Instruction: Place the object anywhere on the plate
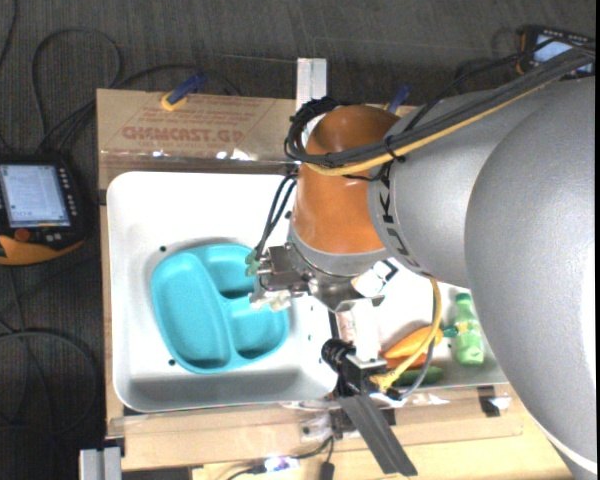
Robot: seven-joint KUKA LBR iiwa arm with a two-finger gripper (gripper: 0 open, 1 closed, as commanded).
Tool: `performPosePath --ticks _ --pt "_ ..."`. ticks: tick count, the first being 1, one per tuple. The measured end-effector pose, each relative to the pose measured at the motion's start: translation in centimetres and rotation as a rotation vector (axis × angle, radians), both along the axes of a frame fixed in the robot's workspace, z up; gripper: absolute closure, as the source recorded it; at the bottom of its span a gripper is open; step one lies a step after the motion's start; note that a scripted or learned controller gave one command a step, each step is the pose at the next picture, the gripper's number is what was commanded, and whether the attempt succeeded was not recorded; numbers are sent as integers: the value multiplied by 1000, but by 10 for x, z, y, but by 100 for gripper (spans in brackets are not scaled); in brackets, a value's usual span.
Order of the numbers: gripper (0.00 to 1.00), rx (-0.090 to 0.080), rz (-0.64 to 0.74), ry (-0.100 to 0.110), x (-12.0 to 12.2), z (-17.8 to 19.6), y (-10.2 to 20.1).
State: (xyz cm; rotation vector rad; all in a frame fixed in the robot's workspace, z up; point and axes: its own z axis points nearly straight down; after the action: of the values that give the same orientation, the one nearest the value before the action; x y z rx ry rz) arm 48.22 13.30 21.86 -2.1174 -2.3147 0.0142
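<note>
1. The plate [205, 308] — a turquoise, divided dish — is lying in the left white bin [145, 218], toward its near side, with its right edge passing under the arm's wrist.
2. Objects are sitting in the right bin [480, 373]: an orange piece [412, 340] just right of the wrist, and a green item [466, 333] beside it, farther right. Which one is the task's object cannot be told, and both are lying apart from the plate.
3. The end effector [270, 280] is hanging over the plate's right rim, mostly hidden beneath the wrist — whether its fingers are wide or narrow cannot be told.
4. The grey arm with its orange band [345, 183] is reaching in from the right, covering much of the right bin.
5. A handheld controller with a lit screen [28, 203] is resting on the floor at far left, and a cardboard sheet [180, 128] is lying on the table beyond the bins.
</note>
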Motion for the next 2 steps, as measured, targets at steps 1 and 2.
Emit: performPosePath --ticks 1,2 --pt "100 2 256 -5 1 -4 -9" --pt "100 3 238 -4 0 -15 80"
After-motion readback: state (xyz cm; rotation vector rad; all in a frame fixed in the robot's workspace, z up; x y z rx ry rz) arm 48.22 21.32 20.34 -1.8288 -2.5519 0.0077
